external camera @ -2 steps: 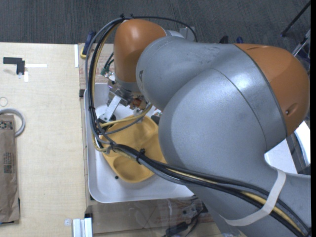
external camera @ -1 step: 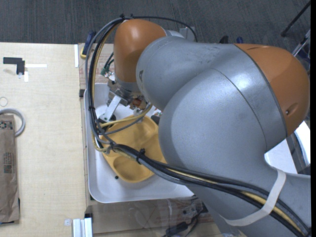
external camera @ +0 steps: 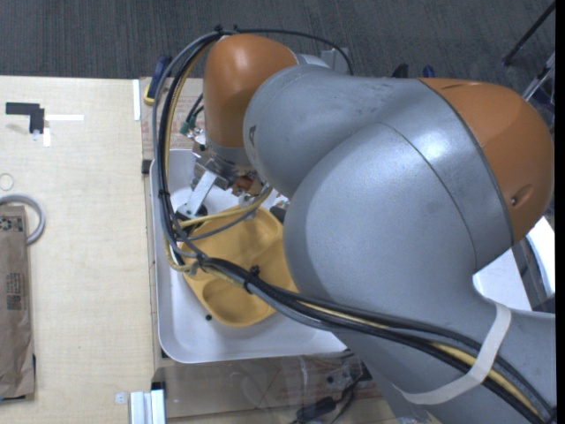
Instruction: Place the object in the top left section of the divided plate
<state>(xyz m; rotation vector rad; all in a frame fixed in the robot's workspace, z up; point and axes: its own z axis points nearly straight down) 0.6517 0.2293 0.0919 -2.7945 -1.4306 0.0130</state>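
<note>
The arm (external camera: 388,201) above the pincer (external camera: 234,182) was grey with big orange parts. Just under the pincer sat a yellow plate (external camera: 238,303) in a white bin (external camera: 190,334). Black and yellow cables (external camera: 265,285) ran close by the pincer. Far from the pincer, the bench (external camera: 88,237) was pale like light wood. On it lay a brown bag (external camera: 16,299) with black print and a small black piece (external camera: 26,110).

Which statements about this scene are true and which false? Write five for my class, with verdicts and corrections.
1. The divided plate is yellow. True.
2. The plate lies in a white bin. True.
3. The arm is green all over. False: it is grey with orange parts.
4. A brown packet lies inside the bin. False: it lies on the wooden bench, outside the bin, at the view's left edge.
5. A black cable crosses over the plate. True.
</note>
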